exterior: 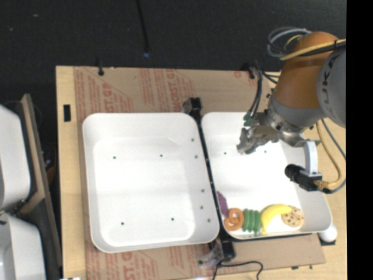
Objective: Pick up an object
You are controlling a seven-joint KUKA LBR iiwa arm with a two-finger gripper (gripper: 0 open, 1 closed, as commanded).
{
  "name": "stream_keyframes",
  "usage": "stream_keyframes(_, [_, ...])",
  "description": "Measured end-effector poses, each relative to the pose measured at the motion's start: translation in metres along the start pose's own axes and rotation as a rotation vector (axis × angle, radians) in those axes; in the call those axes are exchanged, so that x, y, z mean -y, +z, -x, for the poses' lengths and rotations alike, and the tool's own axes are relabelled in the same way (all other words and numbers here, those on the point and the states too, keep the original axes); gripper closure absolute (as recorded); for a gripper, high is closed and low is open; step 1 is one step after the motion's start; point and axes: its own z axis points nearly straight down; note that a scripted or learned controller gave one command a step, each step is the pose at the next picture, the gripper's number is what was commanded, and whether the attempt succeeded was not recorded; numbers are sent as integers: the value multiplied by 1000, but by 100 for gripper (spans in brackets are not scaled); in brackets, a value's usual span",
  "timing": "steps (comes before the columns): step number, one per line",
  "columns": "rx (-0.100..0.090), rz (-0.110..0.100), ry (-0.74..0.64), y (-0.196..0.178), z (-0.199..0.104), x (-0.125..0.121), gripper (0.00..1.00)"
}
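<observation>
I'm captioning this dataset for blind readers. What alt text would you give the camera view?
A grey and orange robot arm hangs its gripper over the upper part of the right white bin, well above a row of small items along that bin's near edge: an orange ring, a green piece, a banana and a cookie. The left bin sits alongside.

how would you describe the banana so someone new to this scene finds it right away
Start at the right bin, the one the arm reaches over, and look along its near edge, where small toys lie in a row. The banana is second from the right, between a green ridged piece and a speckled cookie. It is the row's only yellow, curved thing.
</observation>
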Motion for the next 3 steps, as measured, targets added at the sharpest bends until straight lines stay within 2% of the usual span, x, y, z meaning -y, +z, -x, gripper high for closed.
stream_keyframes(1, [0,1,0,-9,-53,-1,100])
stream_keyframes(2, [0,-1,0,3,-109,-12,100])
stream_keyframes(3, [0,0,1,5,-152,-20,100])
